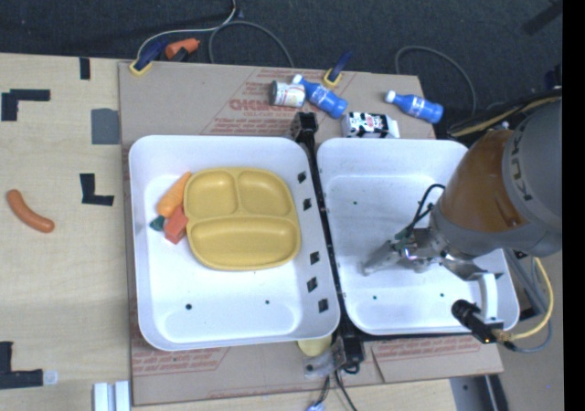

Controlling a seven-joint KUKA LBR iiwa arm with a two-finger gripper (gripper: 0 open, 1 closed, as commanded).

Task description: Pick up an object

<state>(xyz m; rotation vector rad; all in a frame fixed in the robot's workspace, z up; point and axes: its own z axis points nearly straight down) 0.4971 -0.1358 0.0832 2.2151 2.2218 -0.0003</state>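
Observation:
My gripper (379, 260) is low inside the right bin (384, 158), near its middle, pointing left toward the divider. The grey arm with its orange band (484, 190) covers the bin's right side. Nothing shows in the gripper's grasp. In the left bin (219, 322) lies a yellow divided plate (242, 217). An orange carrot-shaped toy (172, 194) and a small red piece (174, 228) rest against the plate's left edge.
Behind the bins lie a white bottle (288, 91), two blue bottles (327, 99) (416, 106) and a black-and-white carton (370, 125). An orange sausage toy (30, 211) lies on the bench far left. Black clips (315, 245) line the divider between the bins.

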